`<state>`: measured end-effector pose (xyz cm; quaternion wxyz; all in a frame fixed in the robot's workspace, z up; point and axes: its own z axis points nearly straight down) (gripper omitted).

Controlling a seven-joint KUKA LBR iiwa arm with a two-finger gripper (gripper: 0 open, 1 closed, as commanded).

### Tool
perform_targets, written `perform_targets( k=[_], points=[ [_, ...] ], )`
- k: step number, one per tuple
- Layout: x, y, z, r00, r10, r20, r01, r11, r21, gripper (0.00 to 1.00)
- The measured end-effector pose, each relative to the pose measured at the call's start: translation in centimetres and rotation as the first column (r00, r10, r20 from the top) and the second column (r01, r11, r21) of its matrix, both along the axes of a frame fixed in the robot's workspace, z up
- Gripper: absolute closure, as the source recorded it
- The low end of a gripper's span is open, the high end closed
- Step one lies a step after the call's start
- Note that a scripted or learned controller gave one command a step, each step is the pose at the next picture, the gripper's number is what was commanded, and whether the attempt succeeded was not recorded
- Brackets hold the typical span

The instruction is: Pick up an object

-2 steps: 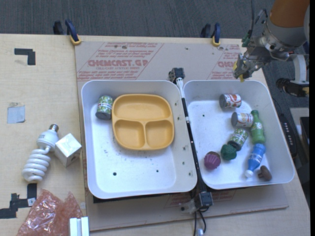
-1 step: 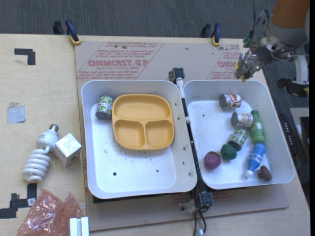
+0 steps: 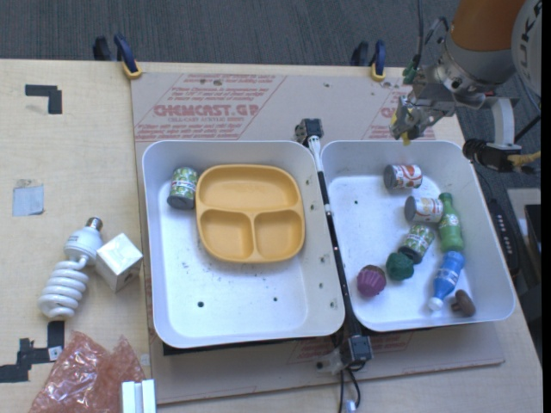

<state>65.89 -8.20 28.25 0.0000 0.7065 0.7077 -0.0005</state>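
- Jaws of the gripper (image 3: 405, 132) hang over the far edge of the right bin (image 3: 491, 269). I cannot tell if they are shut.
- Just below them lies a small can (image 3: 402, 176).
- Farther below are a green bottle (image 3: 449, 222), a blue bottle (image 3: 446, 280) and a purple toy (image 3: 371, 280).
- Far to their left, a yellow tray (image 3: 250, 211) sits in the left bin (image 3: 241, 308).

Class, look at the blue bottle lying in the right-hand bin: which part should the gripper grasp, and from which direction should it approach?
Probably the middle of the blue bottle's body, approaching from straight above. It lies flat on the floor of the right bin, so its long sides are exposed. The fingers should close across its narrow width, away from the brown object beside its cap end and the green bottle above it.
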Motion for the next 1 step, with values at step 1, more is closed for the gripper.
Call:
perform_targets(
  k=[1],
  points=[
    [-1.33, -1.11, 1.77, 1.000, -0.003, 0.001, 0.003, 1.000, -0.001, 1.00]
  ],
)
